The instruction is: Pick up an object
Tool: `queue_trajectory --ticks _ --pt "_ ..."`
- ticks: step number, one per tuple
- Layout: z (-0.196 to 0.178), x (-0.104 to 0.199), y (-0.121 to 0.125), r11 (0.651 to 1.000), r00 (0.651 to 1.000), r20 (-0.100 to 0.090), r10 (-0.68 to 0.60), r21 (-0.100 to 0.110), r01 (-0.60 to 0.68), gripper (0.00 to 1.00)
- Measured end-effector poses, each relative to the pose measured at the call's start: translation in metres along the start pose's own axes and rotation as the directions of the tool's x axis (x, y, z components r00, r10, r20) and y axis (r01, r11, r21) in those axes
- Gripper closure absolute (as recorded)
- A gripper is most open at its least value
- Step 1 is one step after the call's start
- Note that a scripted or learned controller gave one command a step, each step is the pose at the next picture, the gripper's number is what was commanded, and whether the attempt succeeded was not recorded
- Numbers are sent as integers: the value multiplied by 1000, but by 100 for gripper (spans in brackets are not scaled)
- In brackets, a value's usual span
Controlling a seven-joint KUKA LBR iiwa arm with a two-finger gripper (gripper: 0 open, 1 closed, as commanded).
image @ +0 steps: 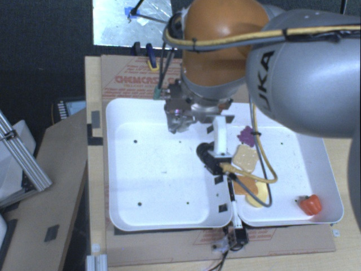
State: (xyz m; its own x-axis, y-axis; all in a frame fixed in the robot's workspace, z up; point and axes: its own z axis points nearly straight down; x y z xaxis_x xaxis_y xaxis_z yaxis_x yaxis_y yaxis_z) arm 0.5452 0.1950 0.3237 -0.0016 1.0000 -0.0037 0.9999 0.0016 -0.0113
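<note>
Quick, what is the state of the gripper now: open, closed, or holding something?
Gripper: cannot be told; it hangs over the left bin.

Evenly and brightly lit from above. Mild glare on the white bins [163, 168] and foil sheet [132, 13]. Soft shadows beneath the arm [271, 55]. Slightly soft, grainy; dark, underexposed background.
</note>
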Motion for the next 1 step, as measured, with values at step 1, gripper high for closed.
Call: queue_trajectory --ticks 1 --pt "-70 -105 -34 1000 1000 -3 11 -19 -11 100"
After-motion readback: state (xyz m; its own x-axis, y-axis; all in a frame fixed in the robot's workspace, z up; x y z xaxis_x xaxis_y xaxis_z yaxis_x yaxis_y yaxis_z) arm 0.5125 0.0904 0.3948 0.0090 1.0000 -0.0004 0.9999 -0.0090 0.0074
